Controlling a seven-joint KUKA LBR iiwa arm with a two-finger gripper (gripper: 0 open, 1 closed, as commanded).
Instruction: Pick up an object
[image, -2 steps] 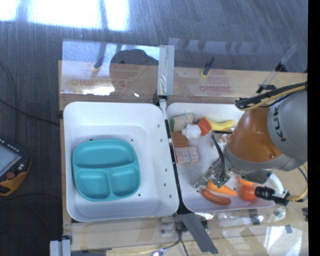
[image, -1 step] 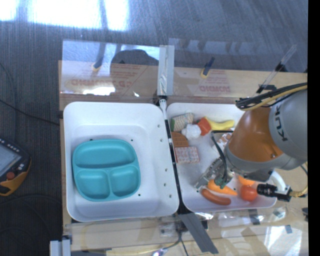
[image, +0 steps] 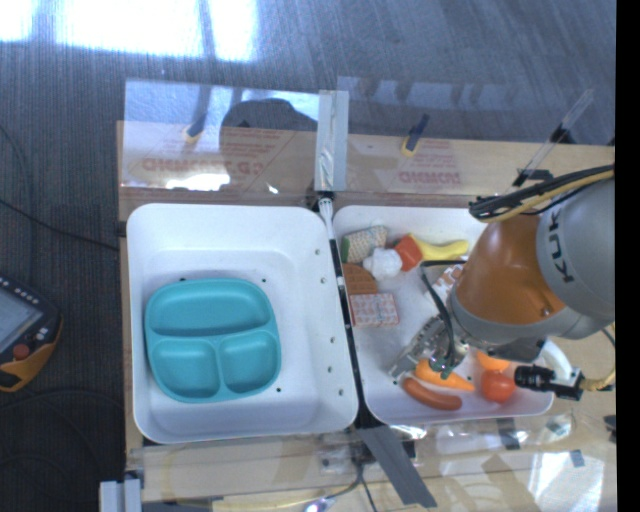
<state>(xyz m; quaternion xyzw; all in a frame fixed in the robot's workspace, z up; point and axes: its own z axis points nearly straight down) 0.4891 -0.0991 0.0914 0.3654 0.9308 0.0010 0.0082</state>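
The carrot (image: 443, 378), a small orange piece of toy food, lies near the front edge of the right bin (image: 395, 405), and it is the thing nearest the pincer (image: 432, 352). A sausage (image: 432, 396) rests just in front of it, touching or nearly so, and a tomato (image: 497, 385) sits close on its right side. Farther back in the same bin are a waffle (image: 372, 310), a white ball (image: 382, 263), a corn cob (image: 365, 241) and a banana (image: 442, 247). The left bin (image: 225, 420) carries a teal divided tray (image: 211, 337).

The pincer hangs low over the carrot, at its rear edge; I cannot tell from this slant whether it is spread or closed, and nothing shows clamped in it. It looks like the approach to a grasp. To do it well, I would centre the tool over the carrot's middle, line the closing direction across its narrow width, and go down straight so the tips do not nudge the sausage or the tomato. Close firmly only once both tips flank the carrot, then lift vertically, clear of the bin wall.
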